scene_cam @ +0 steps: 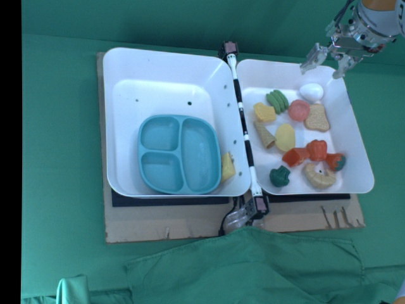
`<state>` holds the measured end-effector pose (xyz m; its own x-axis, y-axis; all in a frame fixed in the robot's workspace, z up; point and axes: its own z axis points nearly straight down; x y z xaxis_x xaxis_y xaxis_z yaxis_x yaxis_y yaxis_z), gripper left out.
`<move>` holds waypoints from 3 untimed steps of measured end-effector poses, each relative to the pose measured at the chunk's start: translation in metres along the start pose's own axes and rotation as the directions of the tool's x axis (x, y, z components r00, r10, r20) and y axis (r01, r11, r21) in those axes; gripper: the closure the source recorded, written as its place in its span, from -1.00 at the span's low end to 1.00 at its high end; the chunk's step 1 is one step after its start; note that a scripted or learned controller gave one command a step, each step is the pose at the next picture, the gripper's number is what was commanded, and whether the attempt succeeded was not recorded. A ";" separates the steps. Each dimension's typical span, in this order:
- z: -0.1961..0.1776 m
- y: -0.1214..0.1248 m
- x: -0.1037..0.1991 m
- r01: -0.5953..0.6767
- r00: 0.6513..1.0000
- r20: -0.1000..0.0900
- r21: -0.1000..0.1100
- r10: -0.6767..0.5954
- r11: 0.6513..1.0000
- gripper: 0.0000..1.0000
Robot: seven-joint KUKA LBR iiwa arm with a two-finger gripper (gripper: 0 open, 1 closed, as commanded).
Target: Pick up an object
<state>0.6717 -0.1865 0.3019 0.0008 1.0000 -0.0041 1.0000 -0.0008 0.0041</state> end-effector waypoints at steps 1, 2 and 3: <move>0.024 -0.099 -0.002 -0.007 1.000 -0.003 0.007 0.008 1.000 -1.00; 0.009 -0.094 -0.002 -0.007 1.000 0.002 -0.007 0.007 1.000 1.00; 0.010 -0.094 -0.002 -0.007 1.000 0.001 -0.006 0.007 1.000 -1.00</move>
